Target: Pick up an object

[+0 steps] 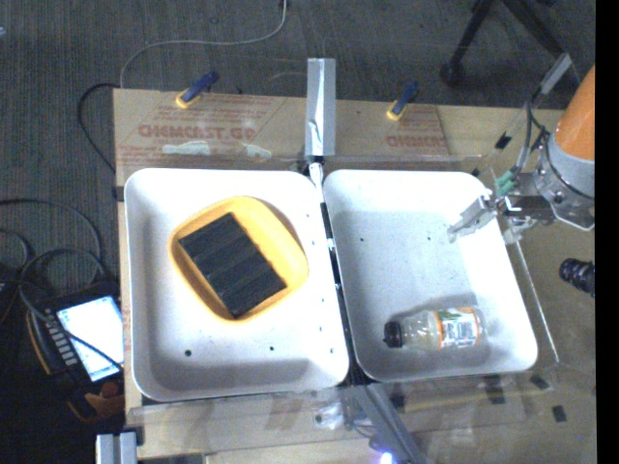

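Observation:
A clear plastic bottle [440,328] with an orange-and-white label and a dark cap lies on its side near the front edge of the right bin [406,259]. In the left bin [155,356] a yellow dish [280,225] holds a black ridged block [232,264]. My gripper [466,220] hangs over the right side of the right bin, well behind and slightly right of the bottle, touching neither the bottle nor anything else I can see. The orange band of the arm [580,124] shows at the far right.
A metal divider post [319,114] stands behind the seam between the bins. Blue-and-yellow clamps [196,88] [401,99] sit on the cardboard behind the bins. A tablet [92,336] and cables lie on the floor at the left.

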Robot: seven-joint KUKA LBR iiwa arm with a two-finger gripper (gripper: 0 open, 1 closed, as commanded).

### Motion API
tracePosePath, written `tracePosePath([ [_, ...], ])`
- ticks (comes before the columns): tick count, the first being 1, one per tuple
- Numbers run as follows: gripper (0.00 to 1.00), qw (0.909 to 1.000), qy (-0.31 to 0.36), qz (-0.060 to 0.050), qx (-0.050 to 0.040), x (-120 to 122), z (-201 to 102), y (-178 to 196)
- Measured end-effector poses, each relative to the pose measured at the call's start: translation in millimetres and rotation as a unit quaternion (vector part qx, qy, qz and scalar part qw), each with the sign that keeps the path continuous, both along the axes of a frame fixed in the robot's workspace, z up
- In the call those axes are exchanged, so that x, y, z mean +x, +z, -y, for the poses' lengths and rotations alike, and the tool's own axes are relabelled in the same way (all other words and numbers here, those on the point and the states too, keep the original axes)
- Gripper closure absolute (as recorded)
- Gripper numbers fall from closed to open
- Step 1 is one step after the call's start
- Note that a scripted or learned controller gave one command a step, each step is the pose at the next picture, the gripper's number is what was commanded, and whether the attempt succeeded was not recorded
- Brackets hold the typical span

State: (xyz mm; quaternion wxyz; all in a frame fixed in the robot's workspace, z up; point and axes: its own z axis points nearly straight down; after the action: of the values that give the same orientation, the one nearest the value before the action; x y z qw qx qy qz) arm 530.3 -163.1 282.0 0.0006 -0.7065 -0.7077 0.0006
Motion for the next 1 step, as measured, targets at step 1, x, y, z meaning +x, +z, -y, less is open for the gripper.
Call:
tracePosePath([
  [1,0.0,0.9994,-0.033,0.0,0.0001,-46.5,37.2,-72.9],
])
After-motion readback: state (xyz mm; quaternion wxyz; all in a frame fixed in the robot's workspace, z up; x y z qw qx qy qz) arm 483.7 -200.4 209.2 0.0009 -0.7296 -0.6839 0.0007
